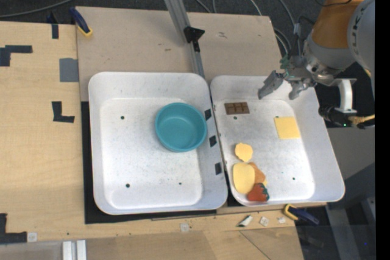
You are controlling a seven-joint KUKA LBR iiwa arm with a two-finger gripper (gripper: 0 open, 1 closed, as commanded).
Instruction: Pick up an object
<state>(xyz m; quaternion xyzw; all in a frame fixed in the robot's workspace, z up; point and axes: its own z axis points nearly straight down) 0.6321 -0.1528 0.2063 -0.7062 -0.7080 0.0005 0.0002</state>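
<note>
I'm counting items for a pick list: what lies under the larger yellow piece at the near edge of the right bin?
An orange piece and a red one poke out beneath the larger yellow piece. Their covered parts can't be seen.

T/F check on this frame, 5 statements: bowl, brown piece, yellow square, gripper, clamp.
1. The teal bowl sits in the left bin. True.
2. The brown piece lies in the left bin. False: it lies in the right bin, near the far left corner.
3. The gripper holds the yellow square. False: the fingers are spread with nothing between them, and the square lies flat on the bin floor, apart from them.
4. The yellow and red pieces are clustered at the near left of the right bin. True.
5. The bowl is stacked on the yellow square. False: they are in different bins.
</note>
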